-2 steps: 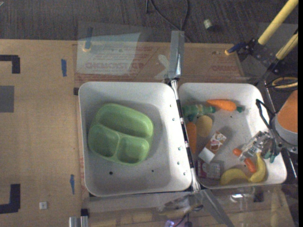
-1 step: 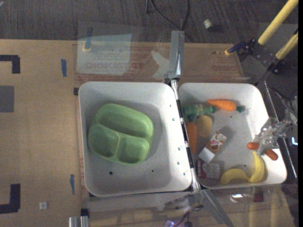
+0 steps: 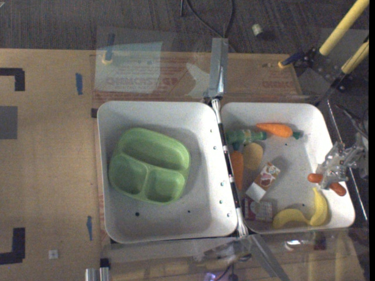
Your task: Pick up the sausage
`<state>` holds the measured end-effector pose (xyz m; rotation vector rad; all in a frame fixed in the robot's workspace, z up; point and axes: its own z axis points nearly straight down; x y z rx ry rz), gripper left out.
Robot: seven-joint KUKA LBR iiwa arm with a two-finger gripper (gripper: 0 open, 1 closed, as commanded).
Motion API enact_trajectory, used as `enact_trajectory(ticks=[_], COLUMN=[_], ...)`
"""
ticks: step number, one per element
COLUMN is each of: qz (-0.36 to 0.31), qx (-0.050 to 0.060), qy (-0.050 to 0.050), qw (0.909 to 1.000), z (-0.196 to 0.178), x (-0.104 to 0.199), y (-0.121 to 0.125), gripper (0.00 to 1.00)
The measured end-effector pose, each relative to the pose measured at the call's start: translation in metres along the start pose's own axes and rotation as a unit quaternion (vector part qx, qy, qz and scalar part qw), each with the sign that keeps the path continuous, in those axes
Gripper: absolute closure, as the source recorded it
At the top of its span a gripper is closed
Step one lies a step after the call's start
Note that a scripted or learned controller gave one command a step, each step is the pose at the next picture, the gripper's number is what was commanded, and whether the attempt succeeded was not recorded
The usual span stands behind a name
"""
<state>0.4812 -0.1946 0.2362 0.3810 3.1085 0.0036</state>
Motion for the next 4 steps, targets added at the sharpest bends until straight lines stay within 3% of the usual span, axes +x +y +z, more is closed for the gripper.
enact_trajectory(ticks=[1,2,4], qz=[0.039,0.073,0.076], qx=[0.001,0.001,0.0], qy=[0.004,0.004,0.001], qw=[0.9992,0.9973,0.9971], z=[-0.154,-0.018,-0.037], x=[-0.005,0.006,0.005], y=[-0.018,0.021,0.019], gripper=[1.0,1.0,1.0])
